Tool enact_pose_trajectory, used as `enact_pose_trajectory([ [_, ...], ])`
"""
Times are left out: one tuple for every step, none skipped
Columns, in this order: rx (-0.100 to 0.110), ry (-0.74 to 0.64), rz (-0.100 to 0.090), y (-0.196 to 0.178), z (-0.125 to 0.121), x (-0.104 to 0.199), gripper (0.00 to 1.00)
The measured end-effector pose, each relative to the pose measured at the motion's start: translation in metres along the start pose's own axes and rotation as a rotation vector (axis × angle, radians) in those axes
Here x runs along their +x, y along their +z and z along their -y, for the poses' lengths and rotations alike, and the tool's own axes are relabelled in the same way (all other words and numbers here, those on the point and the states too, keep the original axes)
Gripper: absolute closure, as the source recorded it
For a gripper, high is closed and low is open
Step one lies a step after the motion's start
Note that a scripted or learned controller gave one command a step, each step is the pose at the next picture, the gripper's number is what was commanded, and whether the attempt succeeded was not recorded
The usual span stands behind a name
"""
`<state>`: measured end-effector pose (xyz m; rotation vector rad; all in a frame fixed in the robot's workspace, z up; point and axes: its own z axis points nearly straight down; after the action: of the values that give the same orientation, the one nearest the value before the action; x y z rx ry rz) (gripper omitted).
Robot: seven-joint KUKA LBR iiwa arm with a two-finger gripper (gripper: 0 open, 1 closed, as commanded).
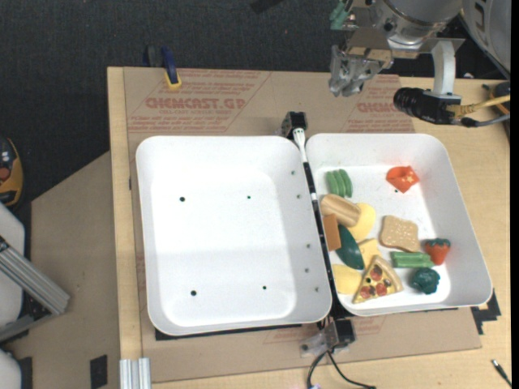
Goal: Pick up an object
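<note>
We see a flat brown board with red letters [195, 102] lying on a dark grey carpet floor [73, 23]. A small blue and yellow clamp [170, 67] grips the board's top edge, in the upper left of the frame. A silver metal rail [32, 284] sits at the lower left.

Two shallow white bins lie side by side on the board. The left white bin [154, 217] has a few small dark dots on its floor. A black clip [293, 124] sits where the bins meet at the top.

The right white bin [462, 217] holds the toy foods. A green ridged toy [339, 182] lies at the upper left of the pile. An orange-red chunk [402, 177] sits alone near the top. Below are a tan bread roll [340, 209], a brown bread slice [399, 233], a dark green leaf shape [350, 254], a pizza slice with dots [378, 280] and a dark green broccoli [424, 279]. Most of these are packed close and touch each other.

The silver gripper [350, 78] hangs at the top of the frame, over the board past the right bin's top rim, well apart from the toys. We cannot tell if it is open or closed.
</note>
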<state>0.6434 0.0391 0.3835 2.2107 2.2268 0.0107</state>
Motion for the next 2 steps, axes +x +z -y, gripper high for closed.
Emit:
enact_pose_trajectory([
  [0.0, 0.0, -0.001, -0.047, 0.032, 0.057, 1.0],
  [0.0, 0.001, -0.001, -0.091, 0.061, 0.097, 1.0],
])
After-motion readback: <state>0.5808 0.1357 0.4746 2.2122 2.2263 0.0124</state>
